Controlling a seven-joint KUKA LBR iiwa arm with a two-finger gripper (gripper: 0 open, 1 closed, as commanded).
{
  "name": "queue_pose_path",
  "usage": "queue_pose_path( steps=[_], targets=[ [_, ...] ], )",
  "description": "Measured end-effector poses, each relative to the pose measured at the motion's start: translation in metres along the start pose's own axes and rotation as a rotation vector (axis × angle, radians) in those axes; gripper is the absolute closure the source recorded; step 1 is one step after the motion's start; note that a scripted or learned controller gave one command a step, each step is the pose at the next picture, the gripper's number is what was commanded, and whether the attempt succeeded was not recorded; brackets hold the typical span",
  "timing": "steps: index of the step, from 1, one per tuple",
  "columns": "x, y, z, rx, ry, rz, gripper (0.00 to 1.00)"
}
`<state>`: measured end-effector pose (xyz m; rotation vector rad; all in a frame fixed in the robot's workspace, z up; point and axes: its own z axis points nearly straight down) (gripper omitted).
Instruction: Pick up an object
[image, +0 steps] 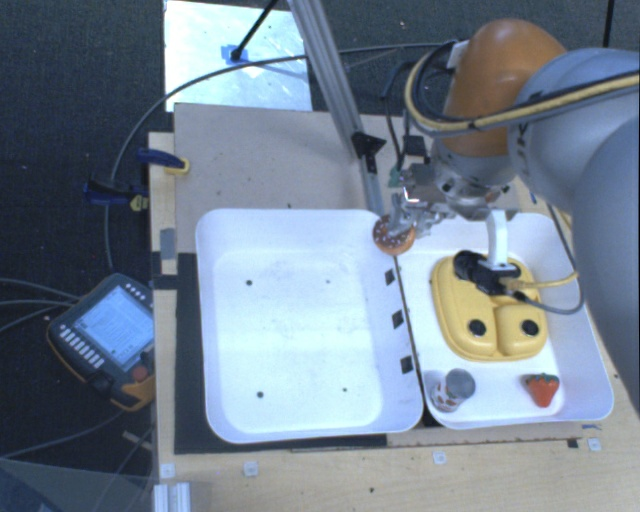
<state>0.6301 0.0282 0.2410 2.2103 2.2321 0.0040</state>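
arm (560, 110): grey, orange band, reaching from right. right bin (590, 395): yellow toy (490, 315), cup (450, 388), strawberry (541, 388). donut (394, 237): small, brown, at bins' shared top edge, beneath gripper (405, 220); likely light, rigid; take across rim. finger state: cannot tell.

bins (300, 225): 2 | yellow toy (490, 315): 1 | strawberry (541, 388): 1 | small cup (451, 389): 1 | doughnut (393, 237): 1

Grey arm (585, 120) reaches in from right, orange band up top. Tool (402, 222) points down; wrist bent leftward.
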Motion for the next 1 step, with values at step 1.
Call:
queue_pose_path(
  steps=[1],
  targets=[
    [0.0580, 0.0017, 0.0105, 0.000, 0.000, -0.001, 1.00]
  ],
)
